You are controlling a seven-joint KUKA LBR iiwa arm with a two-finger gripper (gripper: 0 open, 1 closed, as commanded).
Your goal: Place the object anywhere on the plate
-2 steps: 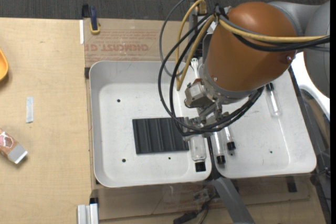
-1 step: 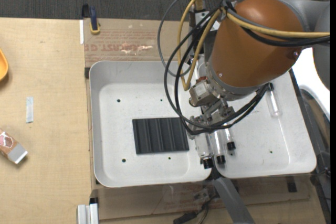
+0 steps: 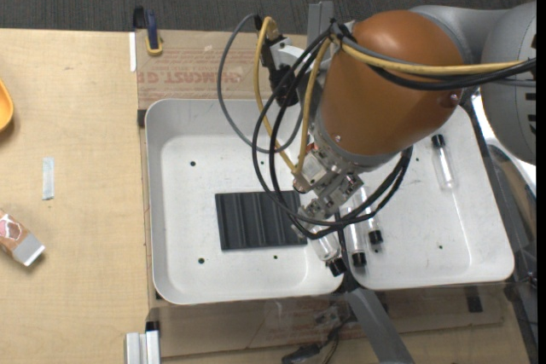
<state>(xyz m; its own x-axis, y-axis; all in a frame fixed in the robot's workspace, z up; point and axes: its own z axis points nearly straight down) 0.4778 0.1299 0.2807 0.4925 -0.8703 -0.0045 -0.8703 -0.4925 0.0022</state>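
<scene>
Two white bins (image 3: 171, 209) sit on the counter; the tool (image 3: 337, 213) hangs beside the dark plate (image 3: 256, 222), its grip unreadable, so placement looks undone.

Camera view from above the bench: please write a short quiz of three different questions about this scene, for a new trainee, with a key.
1. True or false: the dark ribbed plate lies in the left bin.
2. Which thing lies in the right bin, near its far right side?
A. a clear tube
B. a red ball
C. a blue cup
3. Fill in: the arm's orange band hangs over the divide between the two ____.

Key
1. True.
2. A.
3. bins.
</scene>
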